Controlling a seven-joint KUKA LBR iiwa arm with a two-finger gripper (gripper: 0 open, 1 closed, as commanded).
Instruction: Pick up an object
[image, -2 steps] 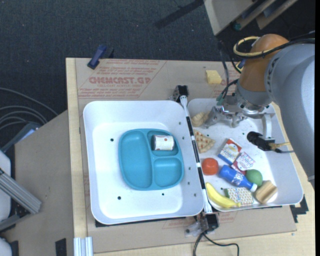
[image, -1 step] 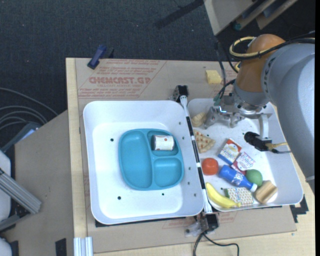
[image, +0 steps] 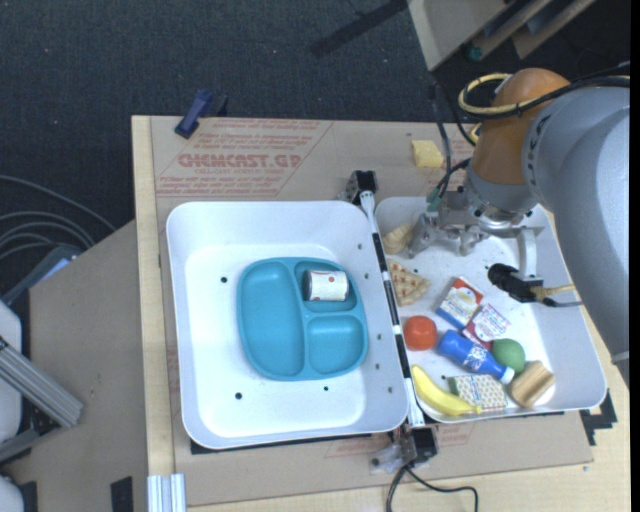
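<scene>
Two bins sit side by side on the bench (image: 250, 160). In the left bin (image: 200, 400) a divided tray (image: 275, 330) lies near the middle, with a small can (image: 327, 286) on its side in the tray's rear right compartment. The right bin (image: 575, 385) holds the rest: a waffle piece (image: 407, 282) by its left wall, a carton (image: 460, 301) to the right of that, a tomato (image: 421, 332) in front of the waffle piece, then a bottle (image: 470, 354) and a lime (image: 508, 353) further right. A banana (image: 437, 394) lies along the front left corner (beside a bread roll (image: 533, 383) at the front right). The gripper (image: 440, 232) hangs over the bin's rear left corner. A small block (image: 427, 153) rests on the bench behind the right bin.
</scene>
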